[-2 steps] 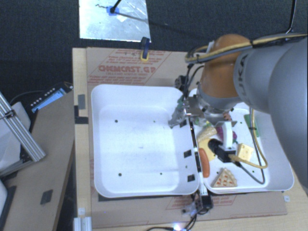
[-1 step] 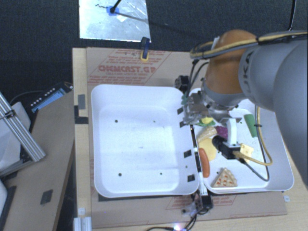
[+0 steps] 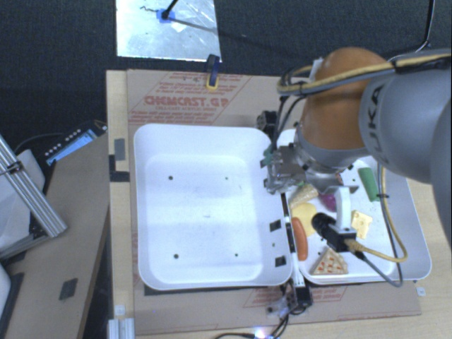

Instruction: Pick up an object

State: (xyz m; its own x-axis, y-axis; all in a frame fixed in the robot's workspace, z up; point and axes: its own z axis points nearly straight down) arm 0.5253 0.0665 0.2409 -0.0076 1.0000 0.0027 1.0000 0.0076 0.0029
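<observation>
Orange carrot [image 3: 301, 237] below hand [image 3: 281, 179]

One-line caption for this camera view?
Arm reaching over the right bin of toy food, left bin beside it.

Bins [image 3: 205, 210] white. Carrot [image 3: 301, 237] orange. Wedge [image 3: 328, 263] orange, dotted. Block [image 3: 368, 182] green. Cheese [image 3: 361, 223] yellow. Arm [image 3: 417, 129] grey, band [image 3: 339, 101] orange.
</observation>
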